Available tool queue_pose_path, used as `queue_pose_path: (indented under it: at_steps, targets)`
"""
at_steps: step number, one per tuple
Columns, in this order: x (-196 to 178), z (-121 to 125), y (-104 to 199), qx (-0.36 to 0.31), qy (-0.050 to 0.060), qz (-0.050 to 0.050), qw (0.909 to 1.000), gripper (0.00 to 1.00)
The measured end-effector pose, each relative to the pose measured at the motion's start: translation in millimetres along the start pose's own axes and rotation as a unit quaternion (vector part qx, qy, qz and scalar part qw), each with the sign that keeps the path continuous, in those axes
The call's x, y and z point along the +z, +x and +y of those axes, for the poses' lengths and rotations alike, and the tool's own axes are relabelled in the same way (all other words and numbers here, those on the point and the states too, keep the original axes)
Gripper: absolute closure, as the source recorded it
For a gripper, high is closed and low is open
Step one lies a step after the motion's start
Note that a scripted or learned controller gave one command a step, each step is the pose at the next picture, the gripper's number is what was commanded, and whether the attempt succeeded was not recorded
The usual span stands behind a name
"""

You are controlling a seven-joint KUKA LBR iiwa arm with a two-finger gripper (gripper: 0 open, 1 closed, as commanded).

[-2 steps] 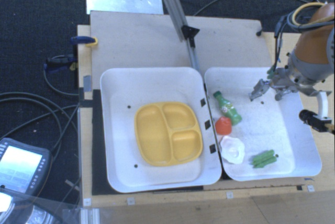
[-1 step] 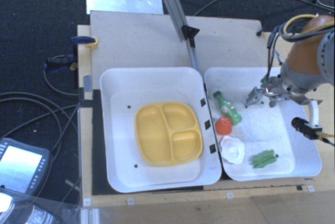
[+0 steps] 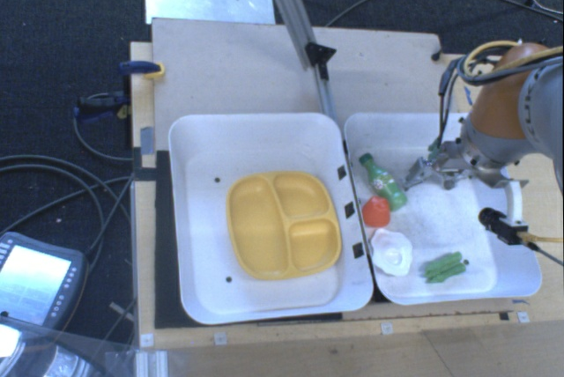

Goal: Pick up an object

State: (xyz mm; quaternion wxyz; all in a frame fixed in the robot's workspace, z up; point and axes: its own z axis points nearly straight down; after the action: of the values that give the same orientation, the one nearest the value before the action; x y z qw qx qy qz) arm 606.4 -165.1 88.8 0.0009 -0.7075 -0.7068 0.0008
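Green bottle (image 3: 382, 181) — just beside jaws (image 3: 421, 173), ungrasped.

One fixed camera above the bench, angled downward, moderately far, both shallow white plastic bins (image 3: 264, 133) in frame, grey-and-orange arm (image 3: 515, 107) entering at right

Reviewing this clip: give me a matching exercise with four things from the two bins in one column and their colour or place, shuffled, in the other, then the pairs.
Things:
1. divided plate
2. bottle
3. tomato
4. bean pods

Descriptions:
A. red, just below the bottle
B. yellow, alone in the left bin
C. green, lying near the front of the right bin
D. green with a white label, nearest the end effector

Pairs: 1-B, 2-D, 3-A, 4-C
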Motion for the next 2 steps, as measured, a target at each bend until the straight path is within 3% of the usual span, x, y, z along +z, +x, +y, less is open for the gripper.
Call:
queue_pose_path:
  at_steps: [1,2]
  targets:
    - [-13.4,1.8,-0.4,0.0,-0.003,0.0,1.0,1.0]
    - [-78.5,3.0,-2.3,-0.002,-0.005,-0.001,1.0,1.0]
